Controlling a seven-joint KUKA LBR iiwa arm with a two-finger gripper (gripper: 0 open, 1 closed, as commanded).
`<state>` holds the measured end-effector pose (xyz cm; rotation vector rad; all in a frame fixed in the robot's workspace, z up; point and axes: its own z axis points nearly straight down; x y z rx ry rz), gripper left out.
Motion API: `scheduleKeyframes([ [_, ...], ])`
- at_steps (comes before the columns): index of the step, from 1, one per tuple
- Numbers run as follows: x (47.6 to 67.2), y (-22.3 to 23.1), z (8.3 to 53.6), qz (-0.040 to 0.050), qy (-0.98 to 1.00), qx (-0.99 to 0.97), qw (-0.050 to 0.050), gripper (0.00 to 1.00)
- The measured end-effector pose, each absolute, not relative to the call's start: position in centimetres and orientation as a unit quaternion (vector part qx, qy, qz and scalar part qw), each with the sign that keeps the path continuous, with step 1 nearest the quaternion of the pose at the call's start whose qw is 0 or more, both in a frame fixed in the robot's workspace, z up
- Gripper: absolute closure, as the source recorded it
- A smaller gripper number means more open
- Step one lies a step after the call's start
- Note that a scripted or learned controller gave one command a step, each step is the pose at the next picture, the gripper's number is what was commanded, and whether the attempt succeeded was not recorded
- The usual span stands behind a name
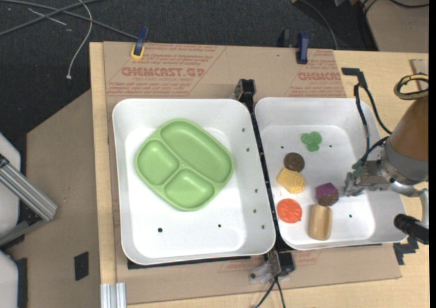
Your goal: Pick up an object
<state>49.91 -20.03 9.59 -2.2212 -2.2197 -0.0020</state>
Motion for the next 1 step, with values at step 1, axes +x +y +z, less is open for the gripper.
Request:
scheduleKeyframes([
  [1, 49.55, -19.5, 14.19, -0.0012, -0.708, -0.707, -0.002, 1.0],
])
